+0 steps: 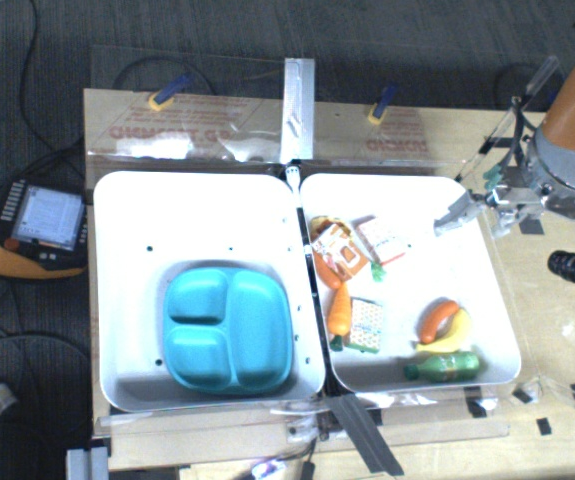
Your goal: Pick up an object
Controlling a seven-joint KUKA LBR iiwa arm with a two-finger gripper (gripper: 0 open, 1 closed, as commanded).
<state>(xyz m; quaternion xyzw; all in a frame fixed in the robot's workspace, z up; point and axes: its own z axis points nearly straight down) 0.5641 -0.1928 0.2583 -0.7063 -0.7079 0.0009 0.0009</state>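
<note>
Carrot (339, 311) lies in right bin (487, 298); gripper (455, 218) over far corner, fingers' state unclear.

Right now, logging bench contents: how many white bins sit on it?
2: the left bin holds a blue tray; the right bin, touching it, holds small items.

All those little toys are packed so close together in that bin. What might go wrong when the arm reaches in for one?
1. The banana, the orange toy and the green bottle touch, so the gripper may nudge or catch two at once.
2. The carrot lies against the divider, leaving little room for a finger on that side.
3. The flat packets may be hard to grip.
</note>
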